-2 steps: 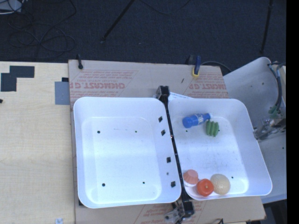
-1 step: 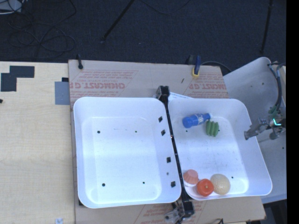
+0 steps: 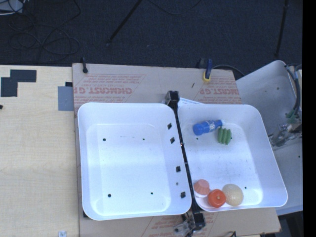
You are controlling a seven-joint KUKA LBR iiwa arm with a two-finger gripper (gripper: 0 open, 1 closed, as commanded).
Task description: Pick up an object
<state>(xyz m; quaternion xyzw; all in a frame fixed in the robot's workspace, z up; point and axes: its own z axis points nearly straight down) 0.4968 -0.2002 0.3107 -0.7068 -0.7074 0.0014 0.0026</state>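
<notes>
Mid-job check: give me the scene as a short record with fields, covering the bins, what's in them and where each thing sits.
bins: two white bins side by side, left bin, right bin
right bin, far part: blue bottle lying on its side; green ridged object just right of it
right bin, near edge: pink round object, orange-red round object, cream ball, clustered close together
under the bins: cardboard sheet on a wooden bench
task status: no object lifted yet
</notes>
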